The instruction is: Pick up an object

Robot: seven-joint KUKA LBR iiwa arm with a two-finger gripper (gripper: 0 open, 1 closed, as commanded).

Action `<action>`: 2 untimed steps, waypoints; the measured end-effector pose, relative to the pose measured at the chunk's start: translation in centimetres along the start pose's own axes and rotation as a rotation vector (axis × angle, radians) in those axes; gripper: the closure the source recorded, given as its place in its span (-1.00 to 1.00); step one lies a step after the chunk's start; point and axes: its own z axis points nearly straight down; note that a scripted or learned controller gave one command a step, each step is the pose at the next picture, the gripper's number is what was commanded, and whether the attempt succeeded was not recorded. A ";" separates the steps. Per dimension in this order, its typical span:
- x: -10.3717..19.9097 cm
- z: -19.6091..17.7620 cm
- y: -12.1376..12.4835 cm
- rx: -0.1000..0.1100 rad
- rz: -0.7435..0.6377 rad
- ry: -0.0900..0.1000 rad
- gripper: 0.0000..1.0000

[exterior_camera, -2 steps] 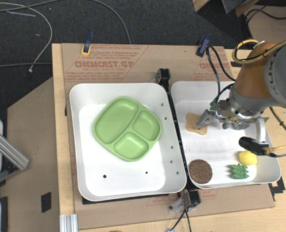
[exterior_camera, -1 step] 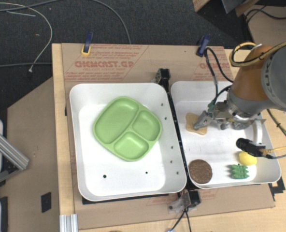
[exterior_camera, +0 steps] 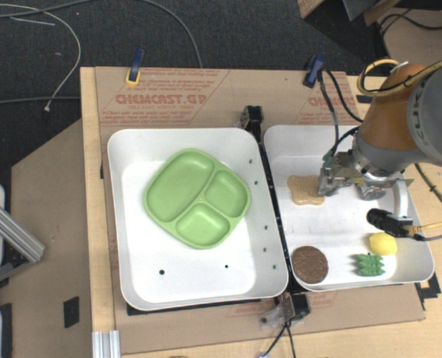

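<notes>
In the right bin (exterior_camera: 408, 271), tan slice (exterior_camera: 304, 191) lies crosswise.

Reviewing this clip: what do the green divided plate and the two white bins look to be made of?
The green divided plate looks like moulded plastic, matte to satin: one even colour, soft rounded ridges between its three compartments, only faint sheen. The left bin and right bin look like thin formed plastic with a smoother finish: uniform white, rounded corners, shallow rolled rims. Painted metal cannot be ruled out.
</notes>
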 end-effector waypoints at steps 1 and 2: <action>-0.4 -6.3 0.2 0.002 0.000 -0.006 1.00; -0.5 -10.8 0.2 0.002 0.000 -0.006 1.00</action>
